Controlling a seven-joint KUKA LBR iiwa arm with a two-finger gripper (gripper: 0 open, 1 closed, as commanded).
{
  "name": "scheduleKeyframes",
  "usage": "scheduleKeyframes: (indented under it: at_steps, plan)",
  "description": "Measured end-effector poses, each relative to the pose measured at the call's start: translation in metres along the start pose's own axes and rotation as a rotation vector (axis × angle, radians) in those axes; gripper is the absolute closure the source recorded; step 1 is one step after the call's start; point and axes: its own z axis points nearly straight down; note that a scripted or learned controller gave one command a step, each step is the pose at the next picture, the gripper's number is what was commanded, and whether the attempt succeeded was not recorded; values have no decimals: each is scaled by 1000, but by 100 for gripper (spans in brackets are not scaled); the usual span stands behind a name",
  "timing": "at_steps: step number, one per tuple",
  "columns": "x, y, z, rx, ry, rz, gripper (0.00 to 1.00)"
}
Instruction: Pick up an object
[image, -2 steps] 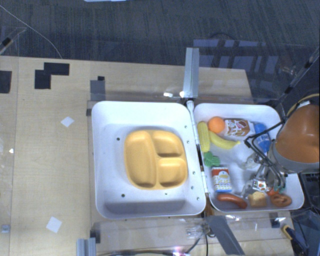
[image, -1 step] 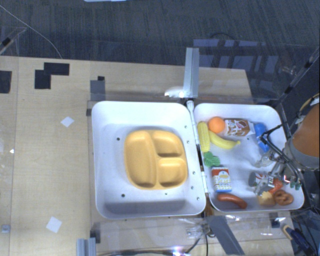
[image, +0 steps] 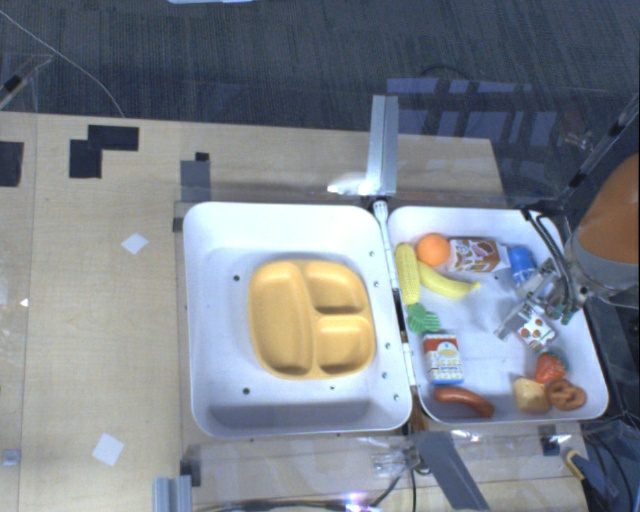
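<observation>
My gripper hangs low over the right side of the right bin, on the grey arm with its orange band coming in from the right. Right under and against it lies a small white carton with red marks; whether it is gripped is unclear. Around it in the bin are an orange ball, a brown carton, a blue object, a banana, a corn cob, a green item, a red-and-white box, a sausage and a strawberry.
The left bin holds a yellow divided plate. A pretzel-like piece and a tan chunk sit in the right bin's near right corner. A metal post stands behind the wall between the bins. Cables hang beside the arm.
</observation>
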Motion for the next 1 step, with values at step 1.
scheduleKeyframes:
  at_steps: [1]
  plan:
    - [62,7,19,5,7,497,0]
